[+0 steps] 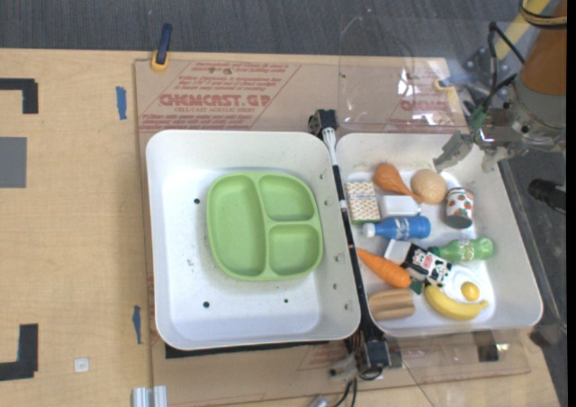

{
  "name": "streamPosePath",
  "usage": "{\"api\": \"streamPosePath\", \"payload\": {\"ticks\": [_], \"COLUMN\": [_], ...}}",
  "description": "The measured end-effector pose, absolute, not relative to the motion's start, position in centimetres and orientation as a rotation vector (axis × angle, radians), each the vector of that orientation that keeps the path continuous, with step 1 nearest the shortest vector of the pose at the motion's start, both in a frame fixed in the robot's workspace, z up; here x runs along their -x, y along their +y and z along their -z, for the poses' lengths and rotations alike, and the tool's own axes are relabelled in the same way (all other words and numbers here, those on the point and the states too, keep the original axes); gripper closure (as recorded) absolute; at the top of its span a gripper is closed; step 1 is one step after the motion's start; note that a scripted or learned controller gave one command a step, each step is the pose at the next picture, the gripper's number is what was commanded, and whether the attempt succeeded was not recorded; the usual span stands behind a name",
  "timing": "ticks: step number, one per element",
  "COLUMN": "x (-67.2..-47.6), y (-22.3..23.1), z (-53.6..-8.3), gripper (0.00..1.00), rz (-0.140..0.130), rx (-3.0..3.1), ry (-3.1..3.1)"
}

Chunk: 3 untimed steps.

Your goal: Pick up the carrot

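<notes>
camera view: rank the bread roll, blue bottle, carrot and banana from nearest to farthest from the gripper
Measured from the gripper at the right bin's top right:
1. bread roll, just below-left of it
2. blue bottle, mid-bin
3. carrot, toward the bin's lower left
4. banana, bottom edge; close to the carrot in distance, so this last pair is uncertain

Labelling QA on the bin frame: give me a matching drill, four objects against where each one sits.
Things:
1. carrot
2. green divided plate
3. banana
4. gripper

Places:
A. middle of the left bin
B. near the front right corner of the right bin
C. by the left wall of the right bin, toward the front
D. over the back right of the right bin

Pairs: 1-C, 2-A, 3-B, 4-D
</notes>
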<state>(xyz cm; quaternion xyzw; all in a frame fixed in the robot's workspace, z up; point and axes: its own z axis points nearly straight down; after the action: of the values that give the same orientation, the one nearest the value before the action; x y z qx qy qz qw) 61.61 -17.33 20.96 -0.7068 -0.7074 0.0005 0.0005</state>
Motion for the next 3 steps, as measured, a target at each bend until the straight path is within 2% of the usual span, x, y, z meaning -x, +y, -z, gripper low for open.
{"api": "streamPosePath", "payload": {"ticks": [1, 2, 3], "x": [-59.1, -64.4, -61.5], "y": [-12.3, -12.5, -18.2], "z": [-11.6, -10.9, -8.7], "gripper": [0.0, 0.0, 0.0], "rz": [0.035, 0.039, -0.003], "rx": [2.183, 2.362, 2.314], "ry": [-2.308, -2.112, -2.13]}}
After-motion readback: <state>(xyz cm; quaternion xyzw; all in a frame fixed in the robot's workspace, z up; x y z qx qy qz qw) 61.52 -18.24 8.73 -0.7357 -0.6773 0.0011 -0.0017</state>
